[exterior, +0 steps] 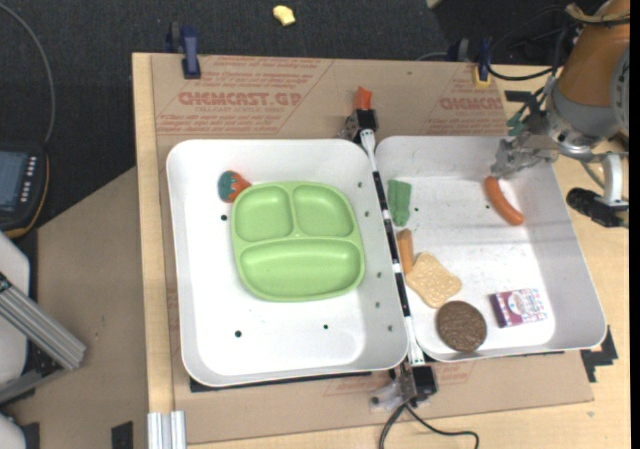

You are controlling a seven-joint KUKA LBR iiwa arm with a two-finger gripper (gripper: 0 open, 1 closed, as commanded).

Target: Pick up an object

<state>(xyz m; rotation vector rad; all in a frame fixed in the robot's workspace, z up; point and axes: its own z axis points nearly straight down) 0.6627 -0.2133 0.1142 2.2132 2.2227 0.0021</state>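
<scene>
My gripper [512, 159] hangs over the far right part of the right bin [570, 267], just above the upper end of a red-orange sausage [504, 201]. Nothing shows between its fingers. Also in the right bin lie a green strip [400, 201], a small carrot [405, 248], a tan cracker [434, 280], a brown round cookie [461, 325] and a purple-and-white packet [518, 307]. In the left bin [200, 317] sits a green divided plate [297, 240], with a small red-and-green toy [233, 185] at its far left corner.
The two bins meet along a central rim with clips [366, 123]. Blue clamps [186, 49] hold the cardboard base at the back. A yellow scrap [284, 14] lies on the dark floor beyond the bench.
</scene>
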